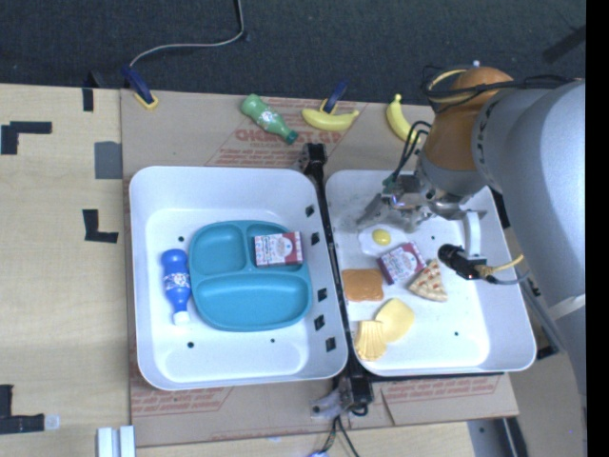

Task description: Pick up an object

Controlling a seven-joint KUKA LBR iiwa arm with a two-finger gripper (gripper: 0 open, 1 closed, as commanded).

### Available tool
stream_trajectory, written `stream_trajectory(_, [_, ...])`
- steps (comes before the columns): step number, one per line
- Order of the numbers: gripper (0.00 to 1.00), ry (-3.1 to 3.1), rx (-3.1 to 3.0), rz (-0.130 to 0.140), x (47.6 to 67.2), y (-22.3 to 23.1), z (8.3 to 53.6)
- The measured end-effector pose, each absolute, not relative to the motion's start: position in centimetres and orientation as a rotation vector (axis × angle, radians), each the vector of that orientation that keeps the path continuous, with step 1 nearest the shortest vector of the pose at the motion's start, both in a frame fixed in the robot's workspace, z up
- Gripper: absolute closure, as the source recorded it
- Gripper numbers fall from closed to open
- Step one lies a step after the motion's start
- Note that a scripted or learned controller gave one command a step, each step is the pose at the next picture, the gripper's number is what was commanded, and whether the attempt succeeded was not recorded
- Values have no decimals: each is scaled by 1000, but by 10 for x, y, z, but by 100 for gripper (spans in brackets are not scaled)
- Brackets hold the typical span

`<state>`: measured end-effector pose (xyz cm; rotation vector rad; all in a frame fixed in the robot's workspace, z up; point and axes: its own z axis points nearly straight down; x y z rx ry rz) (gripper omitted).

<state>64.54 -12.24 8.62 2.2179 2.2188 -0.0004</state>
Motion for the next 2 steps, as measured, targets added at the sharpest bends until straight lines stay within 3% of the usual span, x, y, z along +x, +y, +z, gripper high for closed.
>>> stream_trajectory(1, [100,2218,2217,1,646,-123,97])
stream_trajectory(2, [0,2217,2217,2,646,-123,97])
